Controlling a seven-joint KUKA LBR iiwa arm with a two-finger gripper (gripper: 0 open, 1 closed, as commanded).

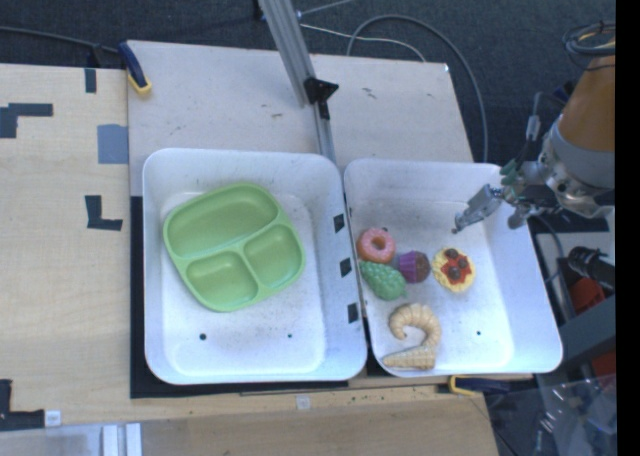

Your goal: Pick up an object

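Note:
The right bin (520, 324) holds a pink donut (376, 244), a green toy vegetable (384, 280), a purple piece (412, 266), a yellow tart with red topping (454, 270) and a tan croissant (416, 334). My gripper (470, 216) hangs over the right bin's upper right part, above and to the right of the tart, pointing down-left. Nothing shows between its fingers. The arm's orange band (592, 104) is at the right edge.
The left bin (170, 344) contains a green divided tray (233, 244). A slanted metal pole (290, 34) runs down to the gap between the bins. Cables lie behind the right bin. The wooden bench extends to the left.

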